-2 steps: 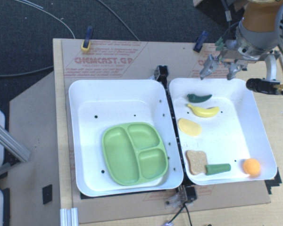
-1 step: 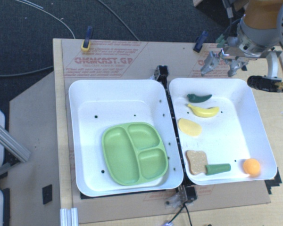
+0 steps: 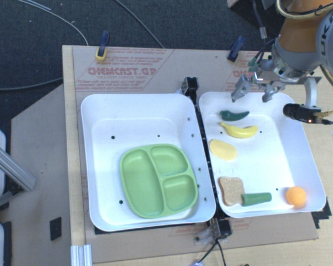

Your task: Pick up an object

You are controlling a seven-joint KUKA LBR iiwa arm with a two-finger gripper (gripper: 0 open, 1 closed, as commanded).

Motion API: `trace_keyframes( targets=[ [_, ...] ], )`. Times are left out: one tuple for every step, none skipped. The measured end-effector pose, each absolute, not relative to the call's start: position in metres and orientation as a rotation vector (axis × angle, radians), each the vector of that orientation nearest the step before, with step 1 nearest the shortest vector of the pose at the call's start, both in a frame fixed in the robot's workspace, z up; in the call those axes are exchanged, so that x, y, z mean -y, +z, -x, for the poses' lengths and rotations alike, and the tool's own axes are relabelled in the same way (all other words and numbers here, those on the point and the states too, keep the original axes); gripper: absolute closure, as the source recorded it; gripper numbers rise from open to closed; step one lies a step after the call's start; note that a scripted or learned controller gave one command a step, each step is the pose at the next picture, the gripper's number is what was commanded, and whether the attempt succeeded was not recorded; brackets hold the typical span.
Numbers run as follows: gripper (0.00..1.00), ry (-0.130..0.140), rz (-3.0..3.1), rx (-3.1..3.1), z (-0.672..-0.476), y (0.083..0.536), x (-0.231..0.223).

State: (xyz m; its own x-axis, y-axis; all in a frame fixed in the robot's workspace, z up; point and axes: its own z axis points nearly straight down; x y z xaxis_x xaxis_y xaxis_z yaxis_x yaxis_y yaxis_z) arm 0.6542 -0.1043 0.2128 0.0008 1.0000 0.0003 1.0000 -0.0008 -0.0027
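In the left bin [image 3: 94,126], well away to the left of the fingers [image 3: 237,91], a green divided plate [image 3: 158,179] lies flat with nothing in its three wells; it is broad and shallow-rimmed, a poor thing for a two-finger pinch, so I would leave it alone. Past the black clip [image 3: 190,85] where the two bins meet, the right bin [image 3: 313,173] holds the likelier candidates. Closest, just below and between the fingers, is a dark green pod-like piece [image 3: 233,115], and just below that again a yellow banana [image 3: 240,130], the two nearly touching. Farther below and a little left of the fingers sits a pale yellow lump [image 3: 223,149], then a slice of bread [image 3: 231,190] with a green cylinder [image 3: 257,198] lying against its right edge, and far off toward the lower right corner an orange ball [image 3: 296,196]. The gripper [image 3: 253,91] hangs above the upper rim of the right bin with its fingers spread apart and nothing between them, so the step in hand looks like the approach before a descent. To do it well, I judge the dark green piece the sensible target: bring the spread fingers straight down to straddle its narrow width rather than its length, keeping the lower finger out of the thin gap toward the banana so that the neighbour is not nudged or caught along with it, and close only once both tips are beside the piece and near the bin floor.
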Motion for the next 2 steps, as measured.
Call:
trace_keyframes(
  targets=[
    [0.0, 0.007, 2.217, 2.219, -0.655, 0.169, 0.1],
    [0.0, 0.008, 2.217, 2.216, -0.648, 0.107, 0.098]
  ],
)
